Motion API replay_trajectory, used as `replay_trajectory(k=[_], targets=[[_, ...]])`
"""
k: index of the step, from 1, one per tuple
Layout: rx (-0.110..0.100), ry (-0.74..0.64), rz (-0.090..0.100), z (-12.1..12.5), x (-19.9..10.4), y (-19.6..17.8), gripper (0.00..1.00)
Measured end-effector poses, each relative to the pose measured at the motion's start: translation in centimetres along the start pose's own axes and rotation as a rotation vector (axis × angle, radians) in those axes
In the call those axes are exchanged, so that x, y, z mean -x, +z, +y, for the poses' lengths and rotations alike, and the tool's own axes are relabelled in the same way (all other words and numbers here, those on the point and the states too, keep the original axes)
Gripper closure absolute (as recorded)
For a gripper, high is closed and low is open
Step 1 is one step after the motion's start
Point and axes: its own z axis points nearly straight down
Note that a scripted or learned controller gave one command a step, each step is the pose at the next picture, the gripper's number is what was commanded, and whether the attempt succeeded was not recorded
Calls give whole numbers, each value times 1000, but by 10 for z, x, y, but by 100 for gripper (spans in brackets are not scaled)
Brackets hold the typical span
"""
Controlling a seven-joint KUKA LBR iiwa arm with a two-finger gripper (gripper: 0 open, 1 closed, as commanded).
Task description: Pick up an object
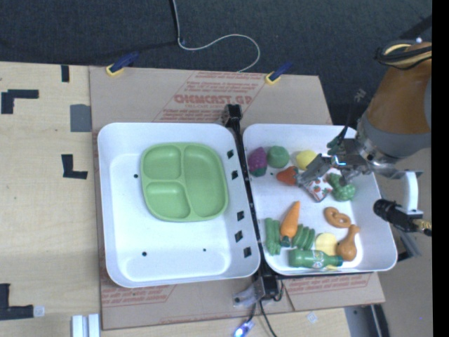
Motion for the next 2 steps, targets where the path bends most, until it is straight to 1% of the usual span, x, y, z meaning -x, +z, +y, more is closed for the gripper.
replay_trajectory(k=[1,2], targets=[[-1,-3,0,53,-16,162,0],[4,-2,-1,107,6,154,0]])
